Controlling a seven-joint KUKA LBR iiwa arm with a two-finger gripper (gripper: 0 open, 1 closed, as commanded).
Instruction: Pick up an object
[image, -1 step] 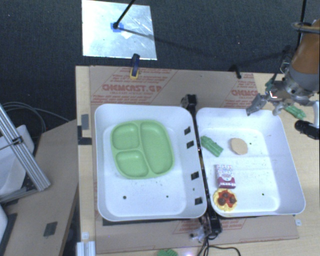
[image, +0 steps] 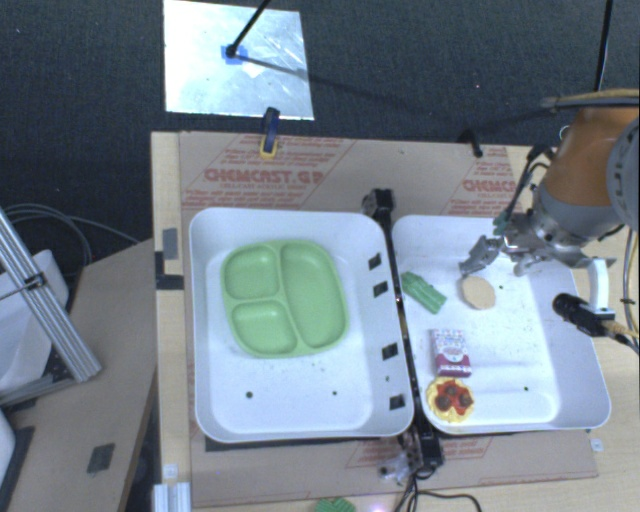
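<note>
The gripper (image: 497, 254) hovered with fingers apart and empty just above the tan disc (image: 479, 293) lying flat in the right bin (image: 575, 380), a thing that looked light, stiff and smooth, best pinched across its thin rim.

Dark carpet floor (image: 80, 100) around a cardboard-covered bench (image: 330, 165).
Behind the bench, 1 shiny metal sheet (image: 238, 60) lies on the floor; left of the bench stands a tan side table (image: 90, 400) with an aluminium rail (image: 45, 300).
</note>
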